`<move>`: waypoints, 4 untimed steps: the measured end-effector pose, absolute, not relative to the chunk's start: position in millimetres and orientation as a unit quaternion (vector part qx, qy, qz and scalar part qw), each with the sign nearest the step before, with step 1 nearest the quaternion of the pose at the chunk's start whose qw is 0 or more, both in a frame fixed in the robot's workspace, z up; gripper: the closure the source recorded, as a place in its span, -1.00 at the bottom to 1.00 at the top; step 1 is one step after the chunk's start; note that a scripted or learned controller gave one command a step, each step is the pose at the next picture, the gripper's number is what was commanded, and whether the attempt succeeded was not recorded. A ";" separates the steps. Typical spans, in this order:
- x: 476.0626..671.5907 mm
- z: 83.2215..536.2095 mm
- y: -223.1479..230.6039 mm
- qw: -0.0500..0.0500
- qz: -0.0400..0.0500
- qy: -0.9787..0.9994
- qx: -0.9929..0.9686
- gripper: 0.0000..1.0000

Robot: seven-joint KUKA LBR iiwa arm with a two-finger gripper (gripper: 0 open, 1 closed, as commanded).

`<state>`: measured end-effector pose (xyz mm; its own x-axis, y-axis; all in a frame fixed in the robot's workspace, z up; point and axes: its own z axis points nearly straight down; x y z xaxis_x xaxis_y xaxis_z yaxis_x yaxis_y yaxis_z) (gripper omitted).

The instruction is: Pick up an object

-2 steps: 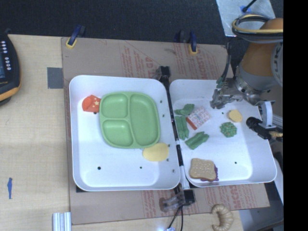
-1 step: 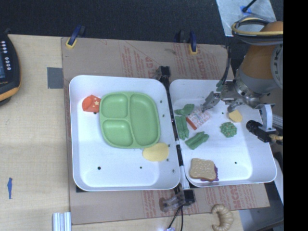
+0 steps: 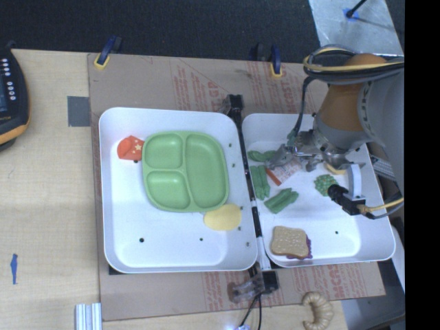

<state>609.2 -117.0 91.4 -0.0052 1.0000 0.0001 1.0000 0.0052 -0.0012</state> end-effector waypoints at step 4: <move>605.9 148.9 -214.0 0.002 0.002 -0.707 -0.707 -1.00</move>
<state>605.9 -214.0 148.9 -0.0006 1.0000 -0.0006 1.0000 0.0006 -0.0061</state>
